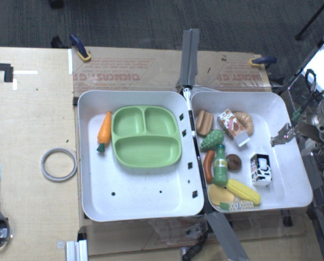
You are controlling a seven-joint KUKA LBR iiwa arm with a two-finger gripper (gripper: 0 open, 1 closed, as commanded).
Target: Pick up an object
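Gripper (281, 136) metallic, at right bin (292, 162) edge; finger state unclear. Smooth green plastic divided tray (147, 136) beside tapered orange carrot (104, 128).

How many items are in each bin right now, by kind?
Left bin:
Carrot: 1
Green tray: 1

Right bin:
Hot dog bun: 1
Croissant: 1
Carton: 1
Broccoli: 1
Sausage: 1
Green bottle: 1
Brown ball: 1
Cow-print box: 1
Corn: 1
Yellow piece: 1

Total: 12

Two white bins (91, 162), one green plate (146, 136), one carrot (104, 128), one corn cob (243, 190), one bottle (220, 165).
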